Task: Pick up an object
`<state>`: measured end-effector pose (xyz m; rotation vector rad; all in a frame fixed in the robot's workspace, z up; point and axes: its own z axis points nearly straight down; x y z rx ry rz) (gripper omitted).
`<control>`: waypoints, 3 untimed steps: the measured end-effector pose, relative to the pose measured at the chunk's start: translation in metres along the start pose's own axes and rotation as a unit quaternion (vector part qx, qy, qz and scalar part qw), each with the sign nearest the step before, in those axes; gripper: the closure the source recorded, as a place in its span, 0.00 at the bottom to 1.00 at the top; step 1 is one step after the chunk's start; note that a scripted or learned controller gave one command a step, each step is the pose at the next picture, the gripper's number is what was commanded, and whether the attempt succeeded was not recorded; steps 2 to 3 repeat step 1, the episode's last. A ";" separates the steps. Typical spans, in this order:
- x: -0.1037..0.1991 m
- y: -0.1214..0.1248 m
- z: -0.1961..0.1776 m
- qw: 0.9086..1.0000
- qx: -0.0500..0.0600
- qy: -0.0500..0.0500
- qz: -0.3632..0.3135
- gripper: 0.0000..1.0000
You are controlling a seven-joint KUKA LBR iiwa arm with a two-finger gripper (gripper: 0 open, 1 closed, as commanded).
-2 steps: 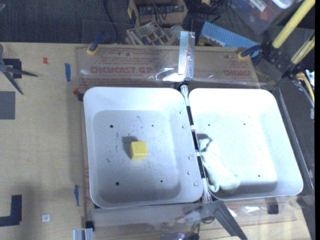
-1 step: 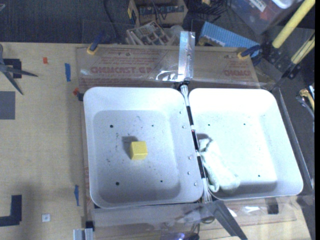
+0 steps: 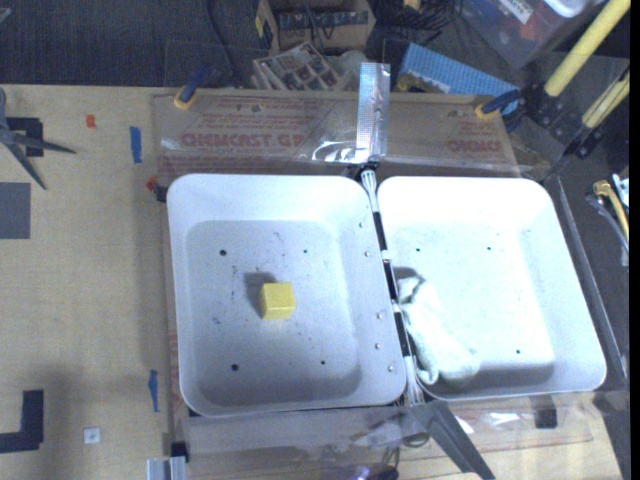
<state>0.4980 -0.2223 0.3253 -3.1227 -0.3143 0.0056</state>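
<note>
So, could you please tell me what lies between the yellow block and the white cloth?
In the camera view, bare left bin floor, then the two bins' adjoining rims, separate the yellow block from the white cloth.

Arm pose: cannot be read from this frame. Wrist angle: cannot be read. Claw position and state: cannot be read. No entry made for reach, height or tilt, since none of these can be checked here.
</note>
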 end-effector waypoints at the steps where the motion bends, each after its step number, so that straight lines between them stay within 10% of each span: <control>1: 0.011 0.003 0.067 1.000 -0.001 0.001 0.001 1.00; 3: 0.011 0.003 0.067 1.000 -0.001 0.001 0.001 1.00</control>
